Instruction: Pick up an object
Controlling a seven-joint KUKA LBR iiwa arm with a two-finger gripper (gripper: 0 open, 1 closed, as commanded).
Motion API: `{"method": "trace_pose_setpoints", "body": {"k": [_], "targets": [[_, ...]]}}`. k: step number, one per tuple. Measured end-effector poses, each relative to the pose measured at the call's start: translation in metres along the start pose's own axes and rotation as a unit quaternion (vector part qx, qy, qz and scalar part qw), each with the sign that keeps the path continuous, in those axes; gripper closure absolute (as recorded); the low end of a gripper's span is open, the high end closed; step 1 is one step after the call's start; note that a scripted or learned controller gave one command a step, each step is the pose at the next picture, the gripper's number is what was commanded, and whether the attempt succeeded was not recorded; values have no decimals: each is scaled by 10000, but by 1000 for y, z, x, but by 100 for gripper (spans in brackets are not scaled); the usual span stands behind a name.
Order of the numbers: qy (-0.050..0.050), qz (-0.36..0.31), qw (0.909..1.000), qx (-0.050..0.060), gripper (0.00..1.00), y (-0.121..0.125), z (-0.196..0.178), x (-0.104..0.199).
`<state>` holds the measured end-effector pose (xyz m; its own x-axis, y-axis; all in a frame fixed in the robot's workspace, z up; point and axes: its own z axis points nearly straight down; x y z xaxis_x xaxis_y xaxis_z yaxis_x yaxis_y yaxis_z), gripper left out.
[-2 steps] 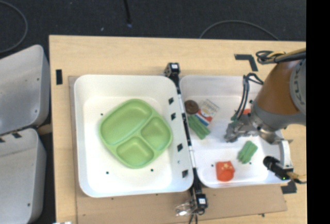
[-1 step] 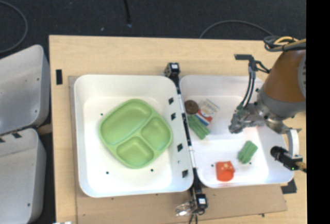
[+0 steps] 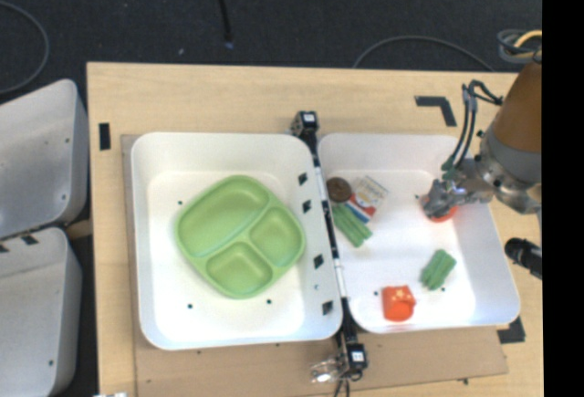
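Pale green plate; white bins; orange-red block

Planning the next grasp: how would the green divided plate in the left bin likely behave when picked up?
The green divided plate looks like moulded plastic, so probably stiff and light. It lies flat in the left bin, so rolling seems unlikely. Its low, rounded rim may give the hand little to pinch.
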<state>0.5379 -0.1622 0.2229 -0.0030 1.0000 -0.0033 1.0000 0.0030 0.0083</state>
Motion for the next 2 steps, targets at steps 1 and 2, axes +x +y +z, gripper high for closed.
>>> {"method": "trace_pose_setpoints", "body": {"k": [1, 2], "targets": [[1, -3, 10000, 8, 100, 2, -54, -2], [16, -15, 10000, 34, 100, 2, -40, 46]]}}
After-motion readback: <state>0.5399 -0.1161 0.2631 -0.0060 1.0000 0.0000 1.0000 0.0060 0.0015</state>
